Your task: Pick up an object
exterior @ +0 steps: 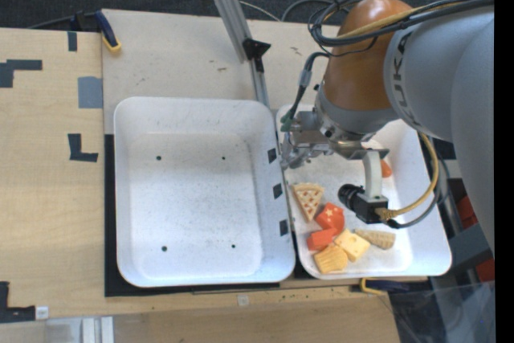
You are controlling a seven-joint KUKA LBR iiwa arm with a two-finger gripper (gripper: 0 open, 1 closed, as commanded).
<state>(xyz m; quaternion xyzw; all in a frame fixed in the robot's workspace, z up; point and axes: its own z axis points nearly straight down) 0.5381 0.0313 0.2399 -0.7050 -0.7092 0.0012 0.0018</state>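
Observation:
My gripper (294,152) hangs over the left part of the right bin (426,253), near its left wall, under the orange wrist band. Just below it lies a tan waffle-patterned wedge (307,198). Further toward the front sit a red piece (330,216), an orange-red piece (321,238), two yellow blocks (331,259) (352,244) and a pale cream piece (377,238). A small orange bit (387,169) shows behind the arm's white bracket. I see nothing between the fingers.
The left bin (193,189) is a shallow white tray with a speckled floor. A slanted metal pole (229,4) rises from the back of the bench. Cables loop behind the arm. A black fitting (361,203) hangs off the wrist over the right bin.

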